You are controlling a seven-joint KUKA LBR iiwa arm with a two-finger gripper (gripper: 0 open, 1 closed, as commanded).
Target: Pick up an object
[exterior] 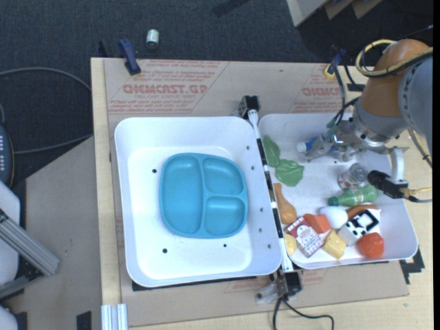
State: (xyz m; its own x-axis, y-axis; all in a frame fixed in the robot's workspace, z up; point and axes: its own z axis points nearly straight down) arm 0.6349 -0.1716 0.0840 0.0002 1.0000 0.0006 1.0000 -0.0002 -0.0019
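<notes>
Over the right bin (405, 236), the claw (335, 145) hangs above small toys, its state I cannot tell, while a blue divided plate (203, 194) lies in the left bin (137, 184).

The bench (206, 88) had a light wooden top printed with red lettering. Two shallow white bins sat on it side by side, touching: the left bin (130, 184) and the right bin (405, 232). A blue clamp (128, 55) gripped its far edge.

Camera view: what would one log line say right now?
arm: over right bin | gripper: low, near bin's back | blue tray: left bin
</notes>
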